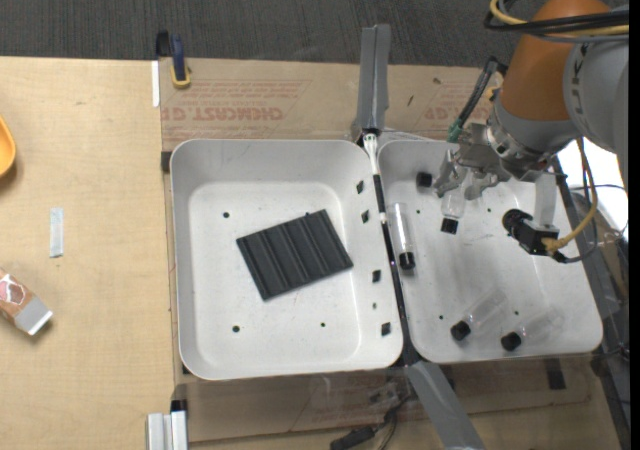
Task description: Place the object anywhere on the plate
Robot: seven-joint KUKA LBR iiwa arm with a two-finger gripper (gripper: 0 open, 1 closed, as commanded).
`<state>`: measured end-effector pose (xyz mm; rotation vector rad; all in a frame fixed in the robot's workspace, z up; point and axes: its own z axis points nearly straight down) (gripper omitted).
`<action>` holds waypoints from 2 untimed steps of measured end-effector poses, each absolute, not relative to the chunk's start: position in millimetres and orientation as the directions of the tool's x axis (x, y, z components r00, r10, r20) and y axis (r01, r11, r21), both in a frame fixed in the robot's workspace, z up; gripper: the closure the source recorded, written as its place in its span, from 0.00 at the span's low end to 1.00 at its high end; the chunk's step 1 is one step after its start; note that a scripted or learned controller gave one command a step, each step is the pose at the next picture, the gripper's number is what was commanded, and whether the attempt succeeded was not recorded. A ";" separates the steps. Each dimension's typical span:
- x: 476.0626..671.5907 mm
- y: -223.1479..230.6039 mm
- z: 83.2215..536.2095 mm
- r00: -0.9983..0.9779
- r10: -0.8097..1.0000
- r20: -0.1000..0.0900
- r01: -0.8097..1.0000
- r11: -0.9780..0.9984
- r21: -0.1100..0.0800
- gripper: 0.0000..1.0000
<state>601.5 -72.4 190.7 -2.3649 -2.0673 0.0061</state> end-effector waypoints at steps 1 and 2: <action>516.1 -38.8 199.3 0.260 0.966 -0.002 0.966 -0.260 -0.004 1.00; 477.5 25.1 246.6 0.039 0.999 -0.002 0.999 -0.039 -0.003 1.00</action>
